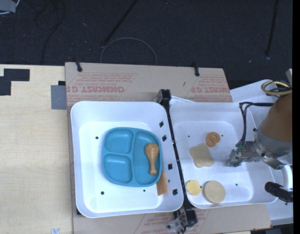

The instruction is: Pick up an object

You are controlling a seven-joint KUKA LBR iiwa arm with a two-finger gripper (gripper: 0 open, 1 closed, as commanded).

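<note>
Hovering at three o'clock of the pale slab, the end effector, grip state untellable, risks closing on nothing.

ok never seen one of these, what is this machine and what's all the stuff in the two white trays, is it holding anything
This is one photo from a camera fixed above a workbench, looking down at a slant. The grey and orange shape at the right is a robot arm; its gripper, a two-finger claw, is low inside the right bin. I cannot tell if it holds anything.

The left bin holds a blue divided plate with a toy drumstick lying on it, and a tan stick at the plate's right edge.

The right bin holds an orange ring, a pale slice-shaped piece, a small yellow piece and a cream disc.
</note>
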